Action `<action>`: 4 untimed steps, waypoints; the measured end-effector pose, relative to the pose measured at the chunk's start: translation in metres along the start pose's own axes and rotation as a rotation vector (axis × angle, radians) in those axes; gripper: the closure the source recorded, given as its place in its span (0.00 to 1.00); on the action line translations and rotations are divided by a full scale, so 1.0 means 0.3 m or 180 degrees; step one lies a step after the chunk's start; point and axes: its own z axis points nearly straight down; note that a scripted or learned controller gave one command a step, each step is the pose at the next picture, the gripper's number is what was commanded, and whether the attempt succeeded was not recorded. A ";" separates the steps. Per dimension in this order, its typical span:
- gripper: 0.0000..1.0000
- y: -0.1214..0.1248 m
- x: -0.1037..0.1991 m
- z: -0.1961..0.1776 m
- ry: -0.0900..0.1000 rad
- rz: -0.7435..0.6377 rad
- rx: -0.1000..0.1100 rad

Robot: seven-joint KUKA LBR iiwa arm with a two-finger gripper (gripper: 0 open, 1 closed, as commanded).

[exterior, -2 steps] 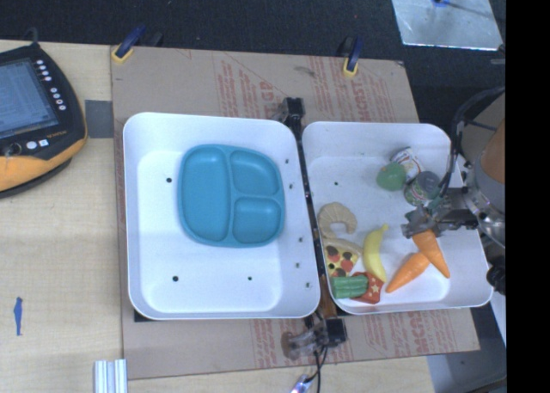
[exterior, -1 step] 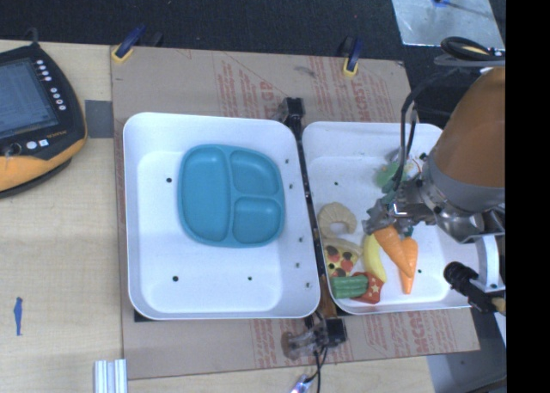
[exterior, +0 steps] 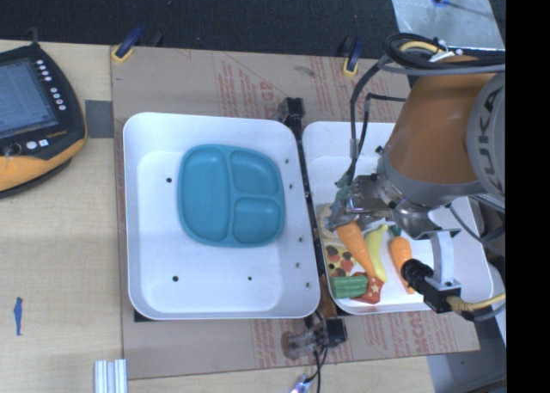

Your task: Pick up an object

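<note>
Right now the gripper (exterior: pixel 351 205) is down in the right bin (exterior: pixel 331 146) over a heap of toy food: two carrots (exterior: pixel 354 245), a banana (exterior: pixel 375 249), something green (exterior: pixel 348 285). The left bin (exterior: pixel 142 211) holds a teal divided plate (exterior: pixel 230 195).

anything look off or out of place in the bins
Nothing looks spilled or damaged. The blue divided plate lies flat in the left bin. The toy food, including two carrots and a banana, is crowded into the right bin's near left corner, under the arm.
</note>
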 end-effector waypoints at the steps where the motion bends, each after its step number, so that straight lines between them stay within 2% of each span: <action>1: 1.00 0.000 0.086 -0.004 -0.0003 -0.0002 -0.0003; 3: 1.00 -0.001 0.120 0.007 -0.0001 -0.0003 0.0007; 4: 1.00 0.000 0.161 -0.056 0.0003 0.0008 0.0001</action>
